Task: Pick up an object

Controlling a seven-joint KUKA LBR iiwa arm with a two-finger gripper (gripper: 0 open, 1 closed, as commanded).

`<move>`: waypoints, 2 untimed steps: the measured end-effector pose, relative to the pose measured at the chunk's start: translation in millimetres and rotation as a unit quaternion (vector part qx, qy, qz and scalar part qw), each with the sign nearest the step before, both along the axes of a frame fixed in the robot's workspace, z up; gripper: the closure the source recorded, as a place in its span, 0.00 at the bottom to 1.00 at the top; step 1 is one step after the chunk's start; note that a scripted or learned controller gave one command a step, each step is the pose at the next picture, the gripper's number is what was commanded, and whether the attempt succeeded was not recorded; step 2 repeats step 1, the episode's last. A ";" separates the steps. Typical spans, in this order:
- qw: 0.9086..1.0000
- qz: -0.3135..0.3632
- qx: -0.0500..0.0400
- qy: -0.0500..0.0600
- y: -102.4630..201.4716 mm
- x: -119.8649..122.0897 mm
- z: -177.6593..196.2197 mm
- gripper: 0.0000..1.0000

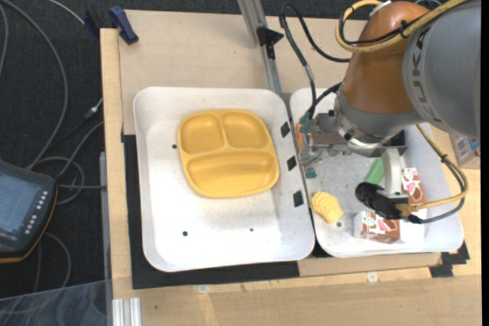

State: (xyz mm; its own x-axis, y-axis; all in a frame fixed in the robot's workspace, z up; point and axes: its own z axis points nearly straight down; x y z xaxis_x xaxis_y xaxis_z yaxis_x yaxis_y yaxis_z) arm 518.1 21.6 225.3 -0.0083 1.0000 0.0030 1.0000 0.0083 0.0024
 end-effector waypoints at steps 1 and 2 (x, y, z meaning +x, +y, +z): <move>1.000 0.000 0.000 0.000 51.4 8.4 12.9 1.00; 1.000 0.000 0.000 0.000 51.4 8.4 12.9 1.00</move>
